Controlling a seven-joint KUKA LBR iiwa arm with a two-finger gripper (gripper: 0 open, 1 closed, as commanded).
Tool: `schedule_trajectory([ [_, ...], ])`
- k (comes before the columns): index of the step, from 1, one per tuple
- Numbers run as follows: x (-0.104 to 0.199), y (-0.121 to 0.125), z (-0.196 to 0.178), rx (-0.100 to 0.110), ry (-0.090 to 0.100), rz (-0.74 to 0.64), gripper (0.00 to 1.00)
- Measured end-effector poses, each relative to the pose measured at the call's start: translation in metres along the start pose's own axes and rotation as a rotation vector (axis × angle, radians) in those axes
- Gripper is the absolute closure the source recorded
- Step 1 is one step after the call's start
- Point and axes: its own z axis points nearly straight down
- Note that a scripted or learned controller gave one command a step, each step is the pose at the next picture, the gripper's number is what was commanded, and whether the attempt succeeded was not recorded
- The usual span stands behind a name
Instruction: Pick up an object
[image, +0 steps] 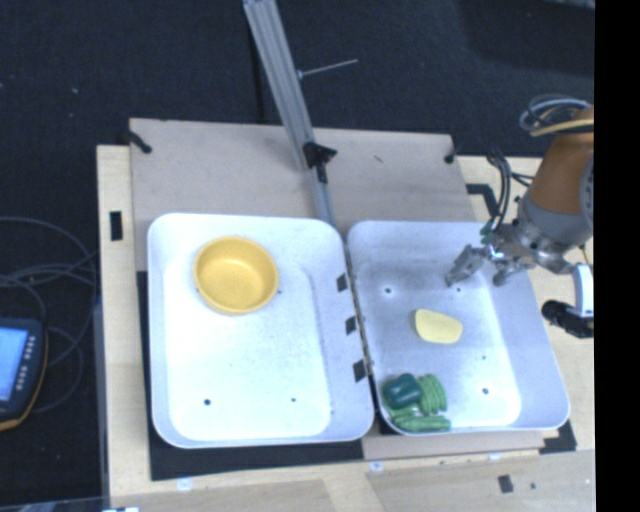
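In the right bin (500, 400) lie a pale yellow lump (438, 326) near the middle and a green ridged object (415, 395) at the front edge. A yellow bowl (236, 274) sits at the back left of the left bin (250, 400). My gripper (484, 267) hangs over the back right part of the right bin, open, its two fingers spread with nothing between them. It is up and to the right of the yellow lump, apart from it.
A grey metal post (290, 100) slants up from between the bins at the back. The arm's wrist (560, 200) with cables stands over the bench's right edge. A black handheld device (15, 365) lies off the bench at far left.
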Motion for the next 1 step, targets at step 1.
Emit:
schedule_trajectory([
  [1,-0.0002,-0.0006,0.0408,-0.002,0.000,0.000,0.00],
])
